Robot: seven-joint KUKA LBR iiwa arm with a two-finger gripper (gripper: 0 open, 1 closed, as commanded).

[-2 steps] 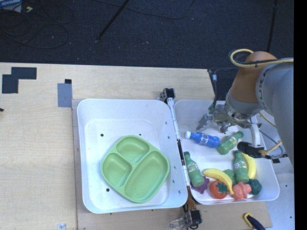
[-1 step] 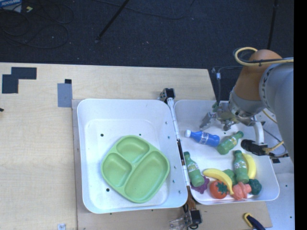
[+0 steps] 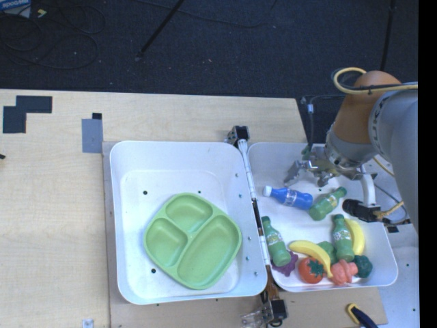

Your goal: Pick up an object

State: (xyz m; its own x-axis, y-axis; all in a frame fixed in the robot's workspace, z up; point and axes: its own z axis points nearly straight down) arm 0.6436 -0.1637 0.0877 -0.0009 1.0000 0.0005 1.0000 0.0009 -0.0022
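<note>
A: Camera view first: which object is the likely pick, and where is it?

B: My guess is the blue bottle [image 3: 289, 197]. It lies on its side on the floor of the right bin [image 3: 280, 157], white cap pointing left, roughly mid-bin. A green bottle [image 3: 325, 204] lies tilted just to its right, the two about touching.

A: And the tool?

B: The gripper [image 3: 311, 171] hangs just beyond the blue bottle, on the far side of it and slightly right, low over the bin. Its fingers are spread apart with nothing between them. It looks apart from the bottle, though at this slant I cannot say how high it sits.

A: So how far along is the task?

B: I judge it early. Nothing is lifted; every object rests in the bin. The closing of the fingers on something and the lift are both left to do.

A: What else is around?

B: Nearer the camera in the same bin: two upright green bottles [image 3: 275, 242], a banana [image 3: 311, 252], a tomato [image 3: 311, 270], purple, orange and green toy pieces crowded together. The left bin [image 3: 130, 162] holds a green divided plate [image 3: 192, 240]. The grey arm [image 3: 392, 135] with its orange band enters from the right.
</note>
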